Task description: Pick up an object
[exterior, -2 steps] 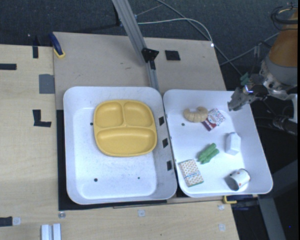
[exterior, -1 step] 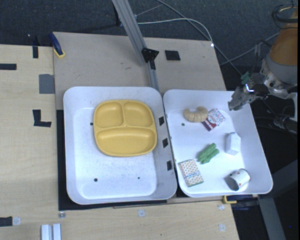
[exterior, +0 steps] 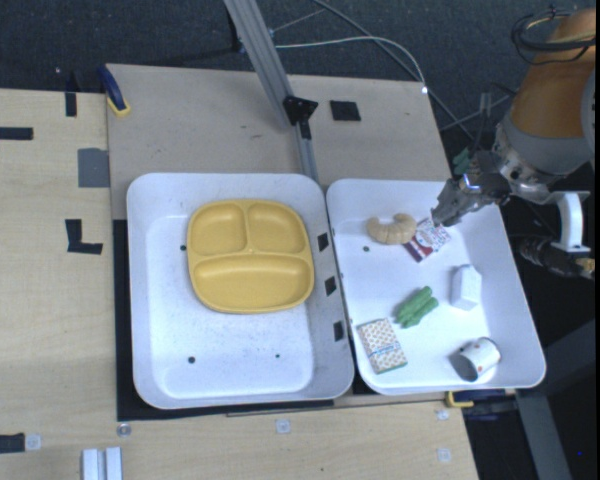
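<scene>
My gripper [exterior: 448, 211] hangs over the far part of the right bin [exterior: 515, 298], reaching in from the right. Just below its tip lies a small red and white packet [exterior: 426, 242], and whether the two touch is unclear. A tan bread-like piece [exterior: 391, 230] lies just left of the packet. Nearer the front are a green object [exterior: 415, 307], a white block [exterior: 466, 286], a checkered packet [exterior: 381, 345] and a small white and grey cup [exterior: 476, 358] on its side.
The left bin [exterior: 155, 298] holds a yellow divided plate [exterior: 250, 255]. A grey metal pole [exterior: 265, 48] slants down to the gap between the bins at the back. Cables run across the dark floor behind the bench.
</scene>
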You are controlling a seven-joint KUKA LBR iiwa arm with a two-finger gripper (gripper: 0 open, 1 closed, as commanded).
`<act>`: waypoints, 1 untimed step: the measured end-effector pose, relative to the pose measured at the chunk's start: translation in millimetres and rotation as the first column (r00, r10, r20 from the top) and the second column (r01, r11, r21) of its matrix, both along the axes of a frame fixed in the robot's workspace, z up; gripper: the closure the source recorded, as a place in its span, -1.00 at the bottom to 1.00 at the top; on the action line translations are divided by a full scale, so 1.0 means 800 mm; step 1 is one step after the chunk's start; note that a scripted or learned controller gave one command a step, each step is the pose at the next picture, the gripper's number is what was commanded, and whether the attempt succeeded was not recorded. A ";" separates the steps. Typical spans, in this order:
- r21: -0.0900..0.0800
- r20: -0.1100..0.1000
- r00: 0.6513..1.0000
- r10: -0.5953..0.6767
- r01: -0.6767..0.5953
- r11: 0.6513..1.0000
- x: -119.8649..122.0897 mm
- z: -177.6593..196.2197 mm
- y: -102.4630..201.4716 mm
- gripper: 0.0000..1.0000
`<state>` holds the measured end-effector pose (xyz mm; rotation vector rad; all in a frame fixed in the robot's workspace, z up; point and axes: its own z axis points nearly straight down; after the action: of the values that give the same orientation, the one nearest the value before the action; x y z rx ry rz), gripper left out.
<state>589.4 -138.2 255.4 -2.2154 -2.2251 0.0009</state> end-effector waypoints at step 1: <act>0.000 -0.002 1.000 0.001 -0.001 1.000 -0.014 -0.021 0.064 1.00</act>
<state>578.4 -86.6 238.6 -2.2137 -2.2250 0.0024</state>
